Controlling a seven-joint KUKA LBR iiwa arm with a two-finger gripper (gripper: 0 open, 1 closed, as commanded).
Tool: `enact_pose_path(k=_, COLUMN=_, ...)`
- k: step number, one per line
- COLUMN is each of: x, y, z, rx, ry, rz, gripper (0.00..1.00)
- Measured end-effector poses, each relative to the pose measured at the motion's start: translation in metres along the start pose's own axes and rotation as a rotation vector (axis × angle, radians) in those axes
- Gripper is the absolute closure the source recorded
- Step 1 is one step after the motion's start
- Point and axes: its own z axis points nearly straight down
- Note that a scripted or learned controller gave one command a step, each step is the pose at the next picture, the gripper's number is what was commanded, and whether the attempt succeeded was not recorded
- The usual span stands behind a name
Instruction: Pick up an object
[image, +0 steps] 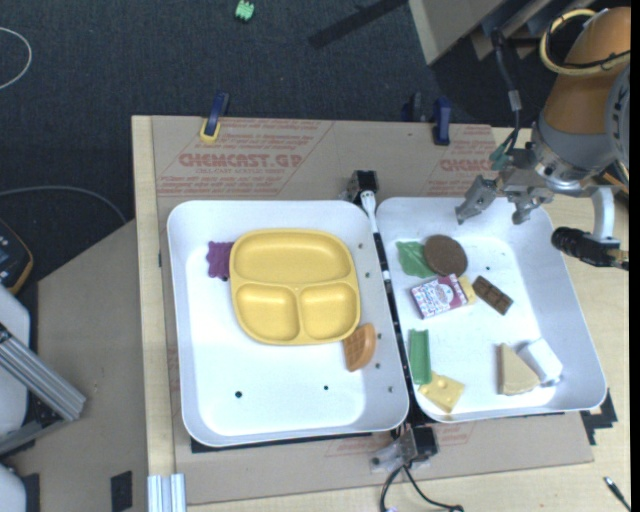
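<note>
Right bin crowded: hand spread, empty, above brown disc (pink packet beside)

Grey arm with orange band entering at the upper right of the frame, wrist angled down and leftward, tool at upper right, its two fingers spread apart, nothing between them
</note>
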Motion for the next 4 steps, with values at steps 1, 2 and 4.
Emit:
enact_pose_path(k=1, x=0.000, y=0.003, z=-0.009, rx=-0.015, ry=-0.002, rz=-0.002, gripper=0.00)
enact_pose_path(k=2, x=-0.001, y=0.001, z=0.055, rx=-0.008, ry=-0.001, rz=-0.002, gripper=0.00)
enact_pose_path(k=4, x=0.000, y=0.005, z=0.089, rx=-0.026, ry=-0.004, rz=-0.004, gripper=1.00)
